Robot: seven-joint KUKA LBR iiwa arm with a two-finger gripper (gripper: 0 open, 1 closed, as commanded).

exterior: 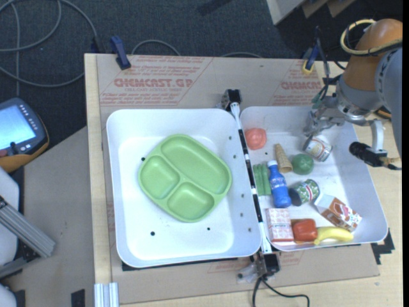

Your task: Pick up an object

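The right bin (367, 178) holds several small items. A pink ball (255, 137) lies at its far left, with a tan cone (283, 158) and a green ball (303, 164) near the middle. A silver can (318, 149) lies on its side toward the back. My gripper (314, 128) hangs over the back of this bin, just above and behind the silver can. Nothing shows between its tips. A blue bottle (278, 184), a green stick (259, 178) and a green can (308, 190) lie further forward.
At the right bin's front sit a pink-white box (278, 225), a red block (304, 229), a banana (333, 235) and a small carton (339, 213). The left bin (128, 235) holds a green divided plate (185, 178). A black divider clip (232, 98) tops the shared wall.
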